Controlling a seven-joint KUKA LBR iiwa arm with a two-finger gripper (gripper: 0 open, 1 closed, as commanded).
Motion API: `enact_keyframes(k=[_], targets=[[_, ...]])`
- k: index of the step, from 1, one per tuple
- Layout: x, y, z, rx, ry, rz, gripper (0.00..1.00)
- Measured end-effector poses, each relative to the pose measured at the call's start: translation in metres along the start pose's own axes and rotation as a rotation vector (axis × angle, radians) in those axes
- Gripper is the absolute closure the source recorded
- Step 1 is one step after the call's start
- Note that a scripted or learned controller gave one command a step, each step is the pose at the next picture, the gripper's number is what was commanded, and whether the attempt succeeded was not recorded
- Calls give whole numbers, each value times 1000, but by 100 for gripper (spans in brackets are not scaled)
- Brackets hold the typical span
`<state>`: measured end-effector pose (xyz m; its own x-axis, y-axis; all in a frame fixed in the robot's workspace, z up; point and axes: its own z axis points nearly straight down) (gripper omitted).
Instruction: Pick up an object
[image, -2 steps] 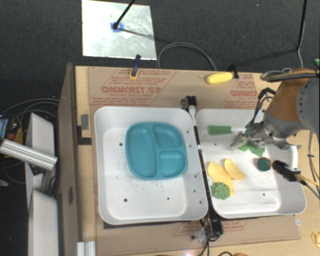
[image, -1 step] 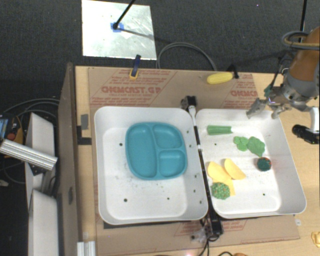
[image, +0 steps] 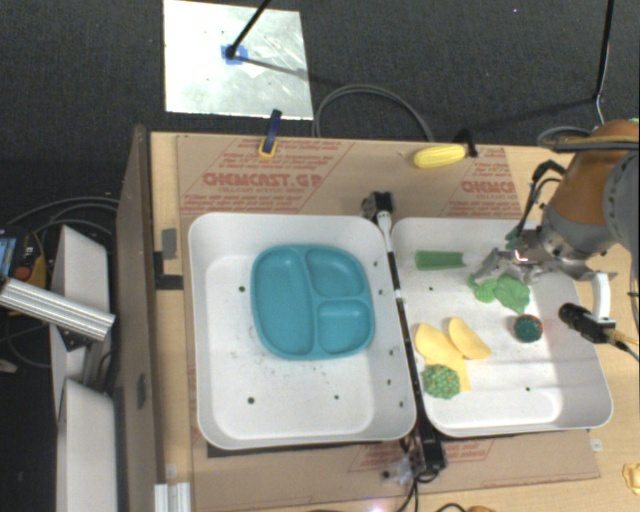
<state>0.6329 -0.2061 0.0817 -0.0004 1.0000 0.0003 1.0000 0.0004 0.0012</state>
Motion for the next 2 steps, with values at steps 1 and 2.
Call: enact_keyframes(k=[1, 2], targets=[[-1, 26, -167, -20, -7, -6, 0], [0, -3, -14, 8, 2, -1, 0]])
